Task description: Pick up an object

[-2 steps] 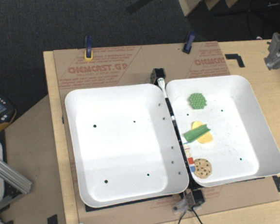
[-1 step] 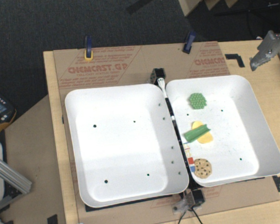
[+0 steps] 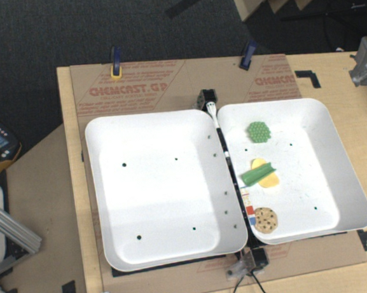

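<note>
Two shallow white bins sit side by side on a cardboard-covered bench [image 3: 165, 80]. The right bin [image 3: 325, 162] holds the candidate objects along its left side: a bumpy green ball [image 3: 258, 131] toward the top, a green strip [image 3: 257, 174] lying tilted across a yellow piece [image 3: 267, 179] at mid-height, and a speckled cookie-like disc [image 3: 265, 219] near the lower left corner, with a small red-and-blue item [image 3: 251, 214] just beside it against the wall. The left bin [image 3: 155, 190] shows bare floor with dark dots. Two clamps, yellow-blue [image 3: 116, 63] and blue [image 3: 248, 54], grip the board's upper edge. A grey part [image 3: 363, 66], cut off at the right edge, is too partial to identify; jaw state cannot be told.
</note>
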You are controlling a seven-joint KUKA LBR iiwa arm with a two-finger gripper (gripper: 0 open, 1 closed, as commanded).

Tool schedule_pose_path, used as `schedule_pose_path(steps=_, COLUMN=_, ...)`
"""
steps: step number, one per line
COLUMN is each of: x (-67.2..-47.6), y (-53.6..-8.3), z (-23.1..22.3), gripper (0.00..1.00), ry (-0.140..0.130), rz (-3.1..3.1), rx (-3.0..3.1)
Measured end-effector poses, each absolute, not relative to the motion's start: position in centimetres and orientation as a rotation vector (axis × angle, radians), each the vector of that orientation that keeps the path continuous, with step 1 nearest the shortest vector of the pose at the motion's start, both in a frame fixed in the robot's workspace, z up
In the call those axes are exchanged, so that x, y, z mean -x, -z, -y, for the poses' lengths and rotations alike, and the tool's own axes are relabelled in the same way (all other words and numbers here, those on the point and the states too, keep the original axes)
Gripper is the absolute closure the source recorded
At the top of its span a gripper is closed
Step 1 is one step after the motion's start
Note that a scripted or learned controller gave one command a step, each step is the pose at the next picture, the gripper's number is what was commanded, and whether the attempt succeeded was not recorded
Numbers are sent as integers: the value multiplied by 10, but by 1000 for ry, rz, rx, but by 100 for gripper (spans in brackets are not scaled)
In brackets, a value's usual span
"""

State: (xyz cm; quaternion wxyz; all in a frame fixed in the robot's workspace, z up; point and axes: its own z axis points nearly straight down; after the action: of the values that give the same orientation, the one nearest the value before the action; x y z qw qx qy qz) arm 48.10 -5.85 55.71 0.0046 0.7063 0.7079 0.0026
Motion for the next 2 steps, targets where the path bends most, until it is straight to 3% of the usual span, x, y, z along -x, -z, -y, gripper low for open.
schedule_pose_path(steps=1, x=-481, y=-557, z=58, gripper=0, ry=-7, rz=-2219, rx=-2213)
schedule_pose_path(steps=2, x=-482, y=-568, z=58, gripper=100, ry=-11, rz=-2216, rx=-2209)
